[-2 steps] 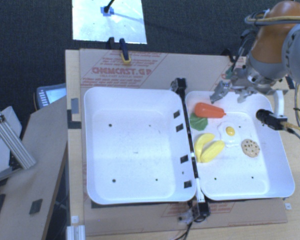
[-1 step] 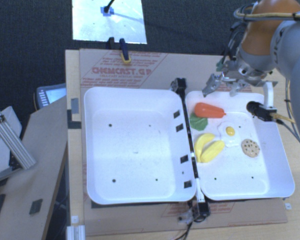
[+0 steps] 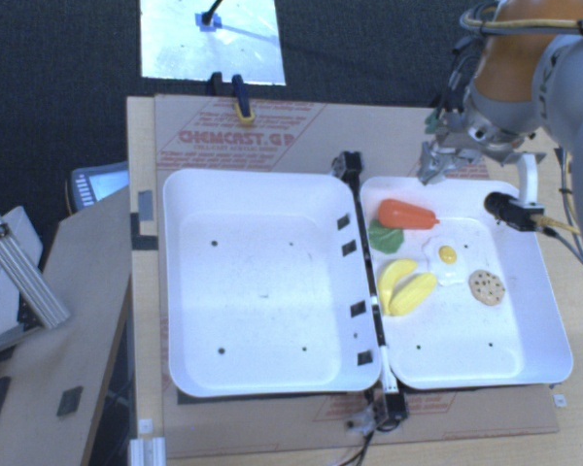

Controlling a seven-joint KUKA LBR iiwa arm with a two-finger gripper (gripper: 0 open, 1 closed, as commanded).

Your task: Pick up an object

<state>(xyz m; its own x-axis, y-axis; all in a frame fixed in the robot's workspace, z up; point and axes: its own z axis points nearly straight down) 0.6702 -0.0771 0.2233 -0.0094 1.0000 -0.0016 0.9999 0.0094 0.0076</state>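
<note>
Currently gripper (image 3: 437,170) hangs empty, fingers slightly parted, carrot (image 3: 406,215) just below-left of them, long axis crosswise, well apart.

Reaches in from the right, grey arm (image 3: 564,76) bent downward, orange band above the wrist. Gripper (image 3: 435,168) hangs low and points down, holding nothing, with finger spacing too small to judge.

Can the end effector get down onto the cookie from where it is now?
Probably yes. The cookie lies flat and apart from the fried egg and bananas, with bare bin floor around it. The end effector hangs over the right bin's far edge.
</note>
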